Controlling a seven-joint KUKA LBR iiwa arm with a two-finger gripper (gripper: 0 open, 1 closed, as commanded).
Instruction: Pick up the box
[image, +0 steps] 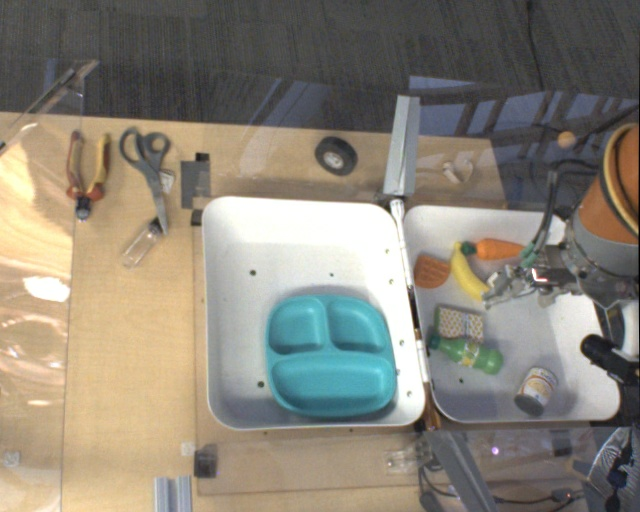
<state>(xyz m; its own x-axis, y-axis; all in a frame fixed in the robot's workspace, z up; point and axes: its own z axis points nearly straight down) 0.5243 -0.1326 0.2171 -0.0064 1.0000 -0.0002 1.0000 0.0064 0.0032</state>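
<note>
In the camera view, the grey arm with the orange band (612, 205) reaches in from the right over the right shallow white bin (585, 400), and its two-finger gripper (503, 285) hangs just beside the yellow plastic banana (467, 272), with nothing visible between its fingers; whether they are spread or pressed together I cannot tell. The small flat box with a chequered pattern (459, 323) lies in the left part of this bin, near the gripper but apart from it, between the banana and the green plastic bottle (468, 354). An orange toy carrot (497, 249) lies at the far side, a small round can (537, 389) at the near right, and the left white bin (240, 300) bears a teal divided plastic tray (330, 355).
</note>
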